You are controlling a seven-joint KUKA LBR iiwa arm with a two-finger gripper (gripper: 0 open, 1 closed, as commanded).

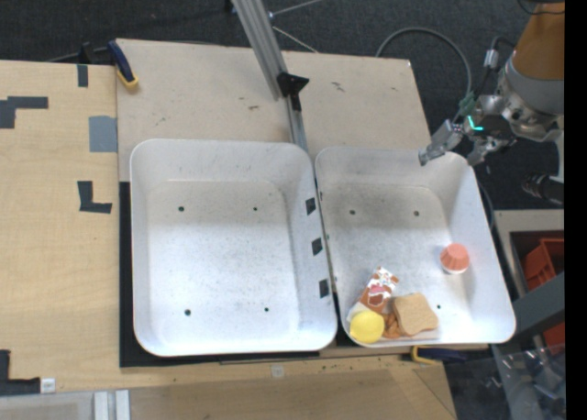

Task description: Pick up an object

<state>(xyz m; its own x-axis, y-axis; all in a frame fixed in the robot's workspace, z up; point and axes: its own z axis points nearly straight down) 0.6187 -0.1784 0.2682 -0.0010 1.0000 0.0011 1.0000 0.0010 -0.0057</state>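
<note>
Nearest the camera, at the front edge of the right bin [477, 216], lies a cluster of small objects: a yellow ball [367, 326] at the front left, a tan bread slice [415, 314] touching its right side, and a brown-and-white toy [377, 290] just behind the two. A small orange cup [455, 259] stands apart from the cluster, nearer the bin's right wall. The left bin [220, 244] sits side by side with the right one on the desk [55, 180].

Farther back, the arm [539, 51] enters from the right, its orange band uppermost and its grey wrist angled down and to the left. The gripper [453, 145] hangs over the far right corner of the right bin, well apart from all four objects. Its fingers appear spread, with nothing between them.

Beyond both bins, a grey metal pole [257, 24] slants up from a black bracket [292, 84] at the seam between them.
</note>
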